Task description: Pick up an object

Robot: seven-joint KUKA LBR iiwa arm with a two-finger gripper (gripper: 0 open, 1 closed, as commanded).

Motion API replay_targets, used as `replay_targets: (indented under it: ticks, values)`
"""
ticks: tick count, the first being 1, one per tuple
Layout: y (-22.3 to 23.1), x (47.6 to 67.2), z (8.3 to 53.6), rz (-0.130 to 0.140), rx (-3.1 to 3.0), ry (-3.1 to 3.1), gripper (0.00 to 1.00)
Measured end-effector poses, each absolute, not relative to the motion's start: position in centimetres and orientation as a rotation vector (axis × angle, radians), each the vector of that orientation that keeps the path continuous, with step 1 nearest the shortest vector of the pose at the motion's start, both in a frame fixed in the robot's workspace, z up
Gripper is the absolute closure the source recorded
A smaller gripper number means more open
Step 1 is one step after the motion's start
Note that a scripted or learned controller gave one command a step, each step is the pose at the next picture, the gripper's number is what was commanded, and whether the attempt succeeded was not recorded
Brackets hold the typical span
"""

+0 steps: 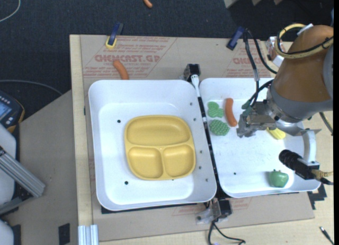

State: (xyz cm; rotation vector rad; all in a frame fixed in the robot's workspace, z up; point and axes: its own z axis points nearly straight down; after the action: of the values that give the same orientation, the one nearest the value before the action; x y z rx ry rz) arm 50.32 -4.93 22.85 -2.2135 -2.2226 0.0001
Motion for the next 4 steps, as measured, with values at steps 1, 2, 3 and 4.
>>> replay_targets:
  ticks: [1, 2, 3, 4]
  values:
    - [-3.1, 49.0, 23.0, 0.002, -2.216, -2.221, 1.0]
    - [-1.6, 49.2, 21.7, 0.004, -2.217, -2.22, 1.0]
    - [-2.3, 49.0, 21.5, 0.003, -2.221, -2.218, 1.0]
    - [-2.7, 48.3, 22.1, 0.002, -2.219, -2.218, 1.0]
